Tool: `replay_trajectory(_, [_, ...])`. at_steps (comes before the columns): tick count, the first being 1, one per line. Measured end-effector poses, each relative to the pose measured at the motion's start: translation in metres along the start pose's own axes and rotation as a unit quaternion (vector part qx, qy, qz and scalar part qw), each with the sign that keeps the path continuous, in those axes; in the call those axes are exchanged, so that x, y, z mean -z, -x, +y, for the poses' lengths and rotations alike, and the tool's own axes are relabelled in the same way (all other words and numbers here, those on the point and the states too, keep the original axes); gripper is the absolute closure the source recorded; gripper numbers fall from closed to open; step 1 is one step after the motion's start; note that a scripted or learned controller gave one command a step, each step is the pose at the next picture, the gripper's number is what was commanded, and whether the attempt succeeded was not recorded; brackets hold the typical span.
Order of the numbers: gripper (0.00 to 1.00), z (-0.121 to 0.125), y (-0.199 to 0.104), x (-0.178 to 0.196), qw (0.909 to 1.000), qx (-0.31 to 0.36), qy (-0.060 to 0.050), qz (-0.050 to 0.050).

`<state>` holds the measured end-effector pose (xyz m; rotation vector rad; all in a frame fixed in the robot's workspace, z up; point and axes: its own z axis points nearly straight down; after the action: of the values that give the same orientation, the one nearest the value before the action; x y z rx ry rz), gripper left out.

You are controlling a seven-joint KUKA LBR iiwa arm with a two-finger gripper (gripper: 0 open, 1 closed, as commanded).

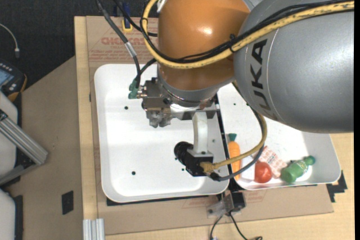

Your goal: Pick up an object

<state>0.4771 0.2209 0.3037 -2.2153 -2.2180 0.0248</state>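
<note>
Gripper (159, 118) hovers over left bin (121, 149); carrot (234, 153) lies apart in right bin (326, 170).

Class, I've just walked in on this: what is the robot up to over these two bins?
The KUKA arm reaches over the left bin, its gripper low above the white floor. Whether it holds anything cannot be told. The visible things lie in the right bin: an orange carrot, a red item, a green bottle and a red-patterned packet.

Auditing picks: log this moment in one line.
tool: over left white bin | right white bin: orange carrot, red round toy, green bottle
</note>
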Motion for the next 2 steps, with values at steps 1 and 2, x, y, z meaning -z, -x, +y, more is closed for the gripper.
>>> replay_trajectory(1, [1.00,0.0011,0.0179,-0.1413,1.0000,-0.002,0.000,0.000])
replay_trajectory(2, [0.00,0.0036,0.0157,-0.1325,1.0000,-0.001,0.007,0.003])
